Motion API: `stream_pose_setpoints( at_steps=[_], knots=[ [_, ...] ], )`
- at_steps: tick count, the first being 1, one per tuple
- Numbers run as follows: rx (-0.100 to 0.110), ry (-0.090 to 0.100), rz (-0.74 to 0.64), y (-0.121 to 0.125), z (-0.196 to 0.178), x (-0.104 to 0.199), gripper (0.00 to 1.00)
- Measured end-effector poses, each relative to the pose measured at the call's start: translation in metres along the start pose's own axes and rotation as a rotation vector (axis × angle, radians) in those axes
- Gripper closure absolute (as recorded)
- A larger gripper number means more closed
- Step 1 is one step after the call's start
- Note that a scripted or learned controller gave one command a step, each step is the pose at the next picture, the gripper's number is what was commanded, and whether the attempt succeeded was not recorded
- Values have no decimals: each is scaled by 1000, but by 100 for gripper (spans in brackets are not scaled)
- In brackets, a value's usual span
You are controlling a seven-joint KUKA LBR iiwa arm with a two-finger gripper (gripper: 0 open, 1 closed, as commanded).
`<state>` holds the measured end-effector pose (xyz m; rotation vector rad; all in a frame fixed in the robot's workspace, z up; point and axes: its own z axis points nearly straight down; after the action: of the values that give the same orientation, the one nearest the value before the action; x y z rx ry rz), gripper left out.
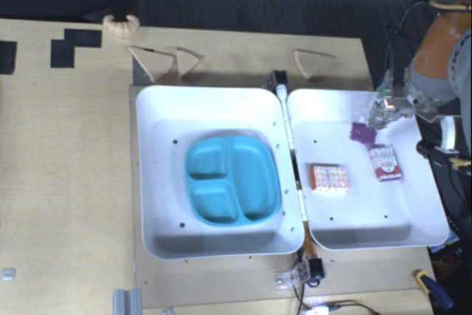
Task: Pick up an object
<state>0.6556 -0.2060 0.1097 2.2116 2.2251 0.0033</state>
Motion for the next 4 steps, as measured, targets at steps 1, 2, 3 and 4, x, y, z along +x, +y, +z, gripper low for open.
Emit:
stream_pose_setpoints(
  at_steps=[1, 2, 3, 4],
  knots=[
    [1, 0, -1, 0, 0, 1, 0],
    [-5, -2, -7, 2, -12, 1, 100],
    [-4, -1, -8, 2, -12, 1, 0],
    [0, 1, 3, -50, 23, 42, 0]
  ],
)
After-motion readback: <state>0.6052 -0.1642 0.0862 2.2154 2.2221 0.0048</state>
